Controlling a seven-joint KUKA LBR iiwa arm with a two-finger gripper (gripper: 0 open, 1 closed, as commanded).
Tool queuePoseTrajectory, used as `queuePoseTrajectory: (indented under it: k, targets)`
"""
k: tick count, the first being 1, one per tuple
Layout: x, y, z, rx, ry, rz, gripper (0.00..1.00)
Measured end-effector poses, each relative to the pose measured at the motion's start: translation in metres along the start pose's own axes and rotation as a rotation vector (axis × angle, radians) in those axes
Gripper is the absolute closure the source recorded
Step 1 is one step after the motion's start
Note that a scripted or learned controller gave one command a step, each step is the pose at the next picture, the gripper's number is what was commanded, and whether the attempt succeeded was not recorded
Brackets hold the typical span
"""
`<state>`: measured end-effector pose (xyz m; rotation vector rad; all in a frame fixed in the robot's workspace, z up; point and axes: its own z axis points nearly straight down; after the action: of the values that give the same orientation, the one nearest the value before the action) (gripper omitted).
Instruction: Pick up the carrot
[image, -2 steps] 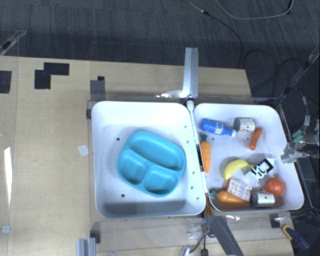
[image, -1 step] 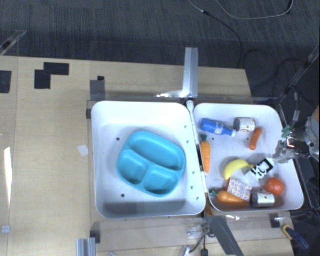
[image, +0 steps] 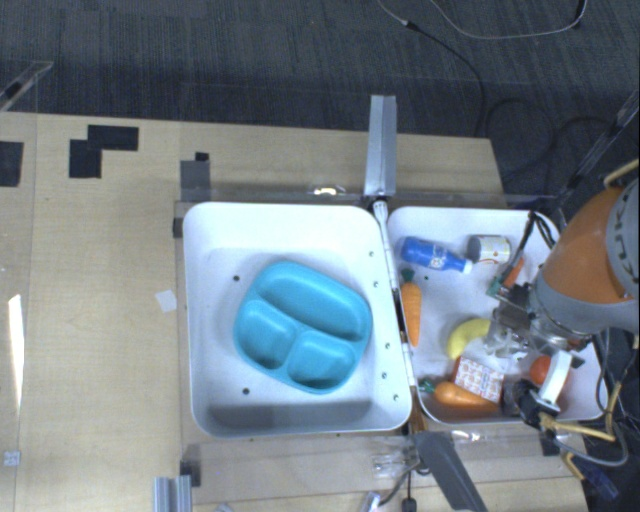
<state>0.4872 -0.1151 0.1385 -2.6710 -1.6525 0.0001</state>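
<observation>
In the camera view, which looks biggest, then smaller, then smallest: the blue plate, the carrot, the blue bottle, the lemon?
1. Blue plate, by far the biggest.
2. Carrot and blue bottle look about equally long, so I won't rank them.
3. Lemon looks smallest, though the arm covers part of it.

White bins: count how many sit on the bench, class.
2. Left bin holds a blue divided plate; right bin holds the carrot and other items.
</observation>
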Motion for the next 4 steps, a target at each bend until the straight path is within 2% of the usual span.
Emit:
queuePoseTrajectory:
  k: [1, 2, 4]
  targets:
    - [0.036, -0.017, -0.080, -0.005, 0.001, 0.089, 1.00]
    - [0.062, -0.030, -0.086, -0.004, 0.000, 0.078, 1.00]
    - [0.072, -0.035, -0.099, -0.004, 0.000, 0.180, 1.00]
